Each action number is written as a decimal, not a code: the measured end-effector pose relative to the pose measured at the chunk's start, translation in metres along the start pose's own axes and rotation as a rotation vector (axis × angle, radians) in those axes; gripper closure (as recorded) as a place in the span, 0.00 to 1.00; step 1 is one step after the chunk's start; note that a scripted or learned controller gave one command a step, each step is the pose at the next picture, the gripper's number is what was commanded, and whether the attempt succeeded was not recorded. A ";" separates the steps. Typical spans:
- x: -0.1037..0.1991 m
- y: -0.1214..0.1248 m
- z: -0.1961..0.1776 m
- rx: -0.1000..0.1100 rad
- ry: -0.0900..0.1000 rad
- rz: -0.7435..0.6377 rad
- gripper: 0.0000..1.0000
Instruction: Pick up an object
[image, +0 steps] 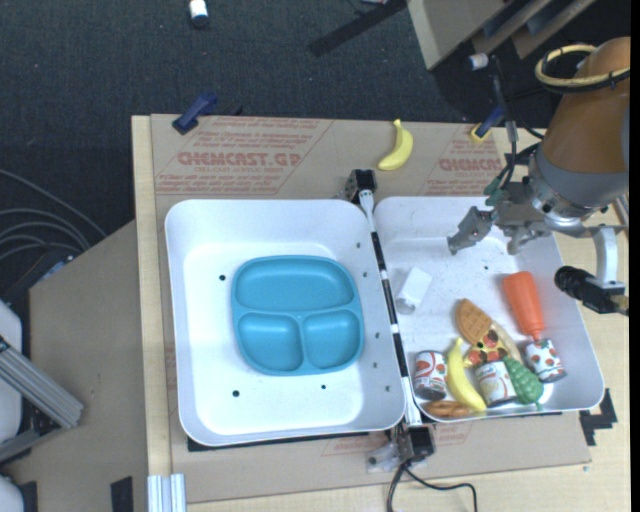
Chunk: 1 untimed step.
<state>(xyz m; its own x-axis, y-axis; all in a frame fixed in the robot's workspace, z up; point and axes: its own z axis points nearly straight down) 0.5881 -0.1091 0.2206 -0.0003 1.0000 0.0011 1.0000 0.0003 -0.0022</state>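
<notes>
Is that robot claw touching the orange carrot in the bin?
Apart. The camera view shows bare white bin floor between the gripper, hanging near the right bin's back, and the carrot lying nearer the front.

dark grey carpet (90, 60) lies around the counter (290, 150) — a tan board printed with red lettering. black cables (40, 215) loop across the floor at left, a blue clamp (193, 112) grips the board's far edge, and an aluminium rail (40, 385) slants at lower left.
</notes>
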 end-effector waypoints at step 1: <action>-0.043 0.039 0.136 -0.002 -0.001 0.001 0.00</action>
<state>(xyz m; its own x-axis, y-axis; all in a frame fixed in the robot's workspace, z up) 0.6264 -0.1518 0.0844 0.0006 1.0000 -0.0001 1.0000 -0.0006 -0.0007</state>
